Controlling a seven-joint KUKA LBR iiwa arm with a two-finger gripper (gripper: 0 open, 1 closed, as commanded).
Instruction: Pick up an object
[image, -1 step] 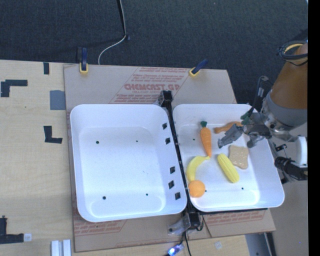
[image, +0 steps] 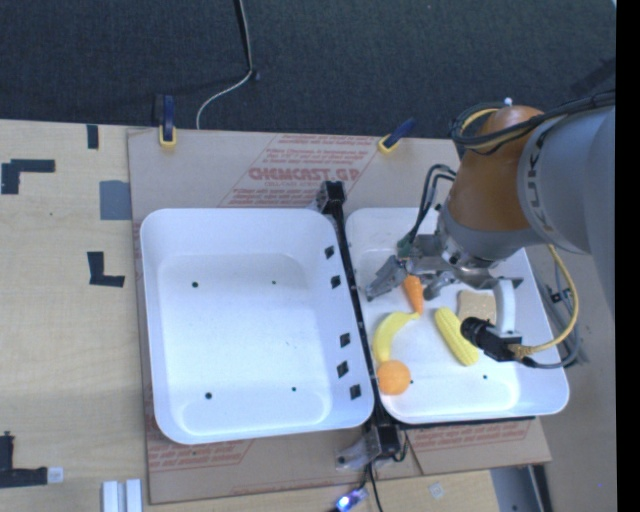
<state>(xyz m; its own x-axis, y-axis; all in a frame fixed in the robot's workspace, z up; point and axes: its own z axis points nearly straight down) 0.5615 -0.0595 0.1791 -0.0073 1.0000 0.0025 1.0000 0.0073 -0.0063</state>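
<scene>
Carrot: small, orange, standing between the two fingers of your gripper, in the right bin, near that bin's left wall. Your gripper is spread wide, one grey finger angled off to the left of the carrot, the other just right of it. You cannot tell from this view whether either finger touches the carrot, nor whether it is lifted off the bin floor.

Banana: yellow, curved, lying just below your gripper, toward the bin's left wall.

Orange: round, lying below the banana, farther from your gripper, close to the bin's lower left corner.

Corn cob: yellow, lying below and to the right of your gripper, tilted.

Bread slice: pale tan, to the right of your gripper, partly covered by the wrist.

Arm: grey with an orange band, reaching in from the right, above your gripper.

Left bin: white, well to the left of your gripper, beyond the black divider between the bins.

Bench: tan board carrying both bins.
</scene>
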